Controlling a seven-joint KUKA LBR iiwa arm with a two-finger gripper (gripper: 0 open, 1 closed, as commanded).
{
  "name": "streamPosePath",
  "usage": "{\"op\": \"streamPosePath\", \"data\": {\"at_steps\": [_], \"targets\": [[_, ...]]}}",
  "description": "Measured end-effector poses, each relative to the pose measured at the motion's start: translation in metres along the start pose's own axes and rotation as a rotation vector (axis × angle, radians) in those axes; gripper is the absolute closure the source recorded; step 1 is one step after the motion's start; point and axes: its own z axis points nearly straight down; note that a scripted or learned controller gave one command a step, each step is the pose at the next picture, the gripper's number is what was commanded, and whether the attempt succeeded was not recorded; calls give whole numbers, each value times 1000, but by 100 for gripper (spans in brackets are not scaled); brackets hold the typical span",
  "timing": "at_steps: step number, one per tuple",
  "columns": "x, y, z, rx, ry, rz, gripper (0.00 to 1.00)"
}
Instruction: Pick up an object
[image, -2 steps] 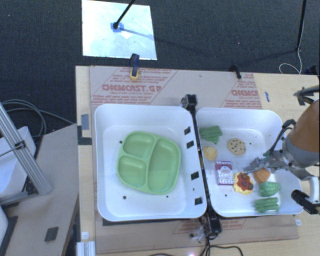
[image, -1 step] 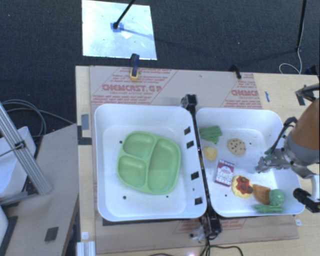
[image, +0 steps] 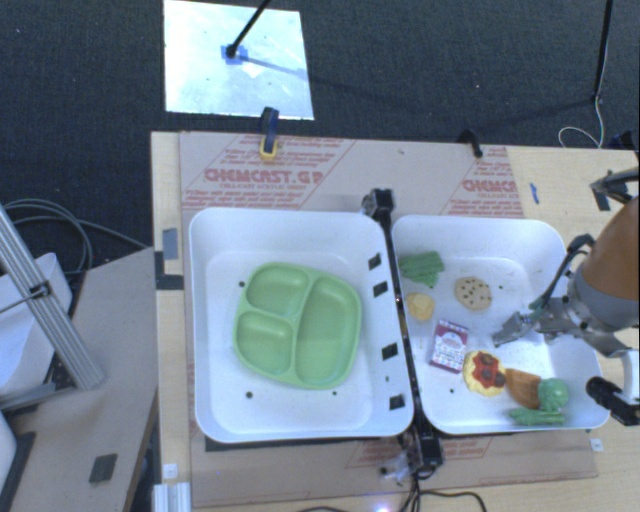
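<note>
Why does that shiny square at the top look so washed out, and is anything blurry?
In the camera view, the reflective metal sheet on the dark floor catches glare; the two-finger gripper looks slightly soft, while the green divided plate stays evenly lit.

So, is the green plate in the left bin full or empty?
Empty. All three compartments of the plate show only bare green; the toy food lies in the right bin.

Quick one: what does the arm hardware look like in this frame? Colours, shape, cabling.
The arm enters at the right edge: an orange band above a grey wrist section. Below it sits a dark metallic pincer with thin fingers, over the white right-hand bin. A thin dark cable or rod runs along the wrist. No markings legible.
</note>
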Motion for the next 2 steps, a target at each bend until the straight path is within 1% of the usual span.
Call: {"op": "streamPosePath", "data": {"at_steps": [1,2], "targets": [[19,84,-1,1,2,-9,0],[48,154,13,1,2,-9,0]]}}
